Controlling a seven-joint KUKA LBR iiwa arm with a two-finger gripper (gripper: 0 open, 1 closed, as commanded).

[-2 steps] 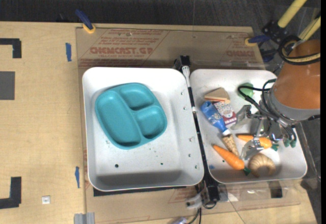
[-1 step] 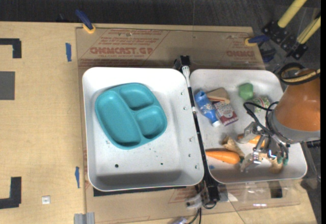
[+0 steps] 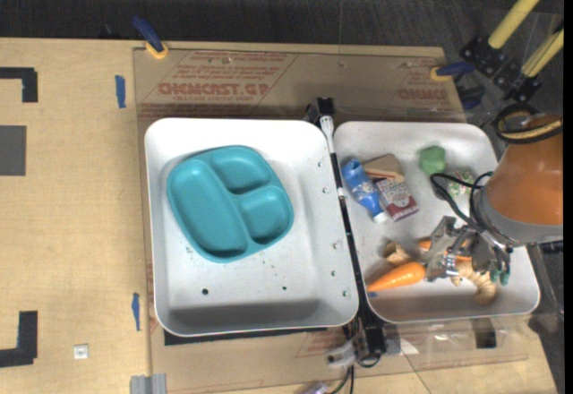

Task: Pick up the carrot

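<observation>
The arm was cut off at the right edge, and whether the hand (image 3: 445, 251) was wide or narrow could not be told. One carrot (image 3: 397, 277) was seen in the right bin (image 3: 528, 298), near its front wall, lying roughly left to right, its right end touching the hand. One teal tray (image 3: 230, 201) lay in the left bin (image 3: 179, 294).

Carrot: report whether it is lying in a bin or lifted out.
Lying in the bin. The carrot rests flat on the right bin's floor near its front wall, the claw at its thick end.
</observation>
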